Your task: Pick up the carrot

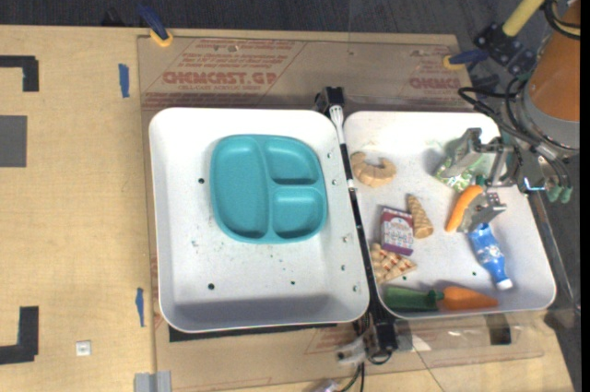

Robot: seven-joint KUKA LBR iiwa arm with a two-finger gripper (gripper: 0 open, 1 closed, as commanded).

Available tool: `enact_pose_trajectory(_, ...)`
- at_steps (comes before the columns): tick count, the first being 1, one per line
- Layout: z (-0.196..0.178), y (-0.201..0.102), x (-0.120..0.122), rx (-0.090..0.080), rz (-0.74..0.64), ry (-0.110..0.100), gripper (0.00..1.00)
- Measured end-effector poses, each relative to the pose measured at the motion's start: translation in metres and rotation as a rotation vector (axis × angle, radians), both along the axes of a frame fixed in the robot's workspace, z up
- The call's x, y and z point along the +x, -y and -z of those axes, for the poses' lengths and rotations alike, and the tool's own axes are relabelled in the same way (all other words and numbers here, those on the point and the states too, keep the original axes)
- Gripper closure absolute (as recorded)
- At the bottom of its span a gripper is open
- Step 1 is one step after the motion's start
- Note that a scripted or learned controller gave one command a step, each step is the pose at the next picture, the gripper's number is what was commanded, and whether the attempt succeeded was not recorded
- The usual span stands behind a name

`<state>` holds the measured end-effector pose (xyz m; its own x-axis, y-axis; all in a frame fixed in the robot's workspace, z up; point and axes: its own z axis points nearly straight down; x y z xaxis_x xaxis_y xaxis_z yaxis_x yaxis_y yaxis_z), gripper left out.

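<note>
1. Currently the carrot point(458, 297) is seen lying flat at the right bin's point(544, 284) near edge, well below the gripper point(479, 196), slightly to its left.
2. Long axis runs left-right; green top at left, w/ orange tip pointing right.
3. A small orange item point(462, 207) is held betw. the gripper's fingers, so it's closed on that, not the carrot.

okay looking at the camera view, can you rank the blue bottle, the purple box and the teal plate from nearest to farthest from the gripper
Gripper sits in the right bin.
1. Blue bottle: just below the gripper, same bin.
2. Purple box: toward the left side of the right bin.
3. Teal plate: across the divider, in the left bin.
</note>
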<state>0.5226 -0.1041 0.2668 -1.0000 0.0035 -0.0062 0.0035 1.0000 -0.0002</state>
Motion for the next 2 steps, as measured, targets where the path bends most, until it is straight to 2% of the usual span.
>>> enact_pose_trajectory(1,0.139,0.025,0.019,0.003,0.169,-0.011,0.00)
enact_pose_trajectory(2,0.175,0.075,0.052,0.001,0.100,-0.001,0.00)
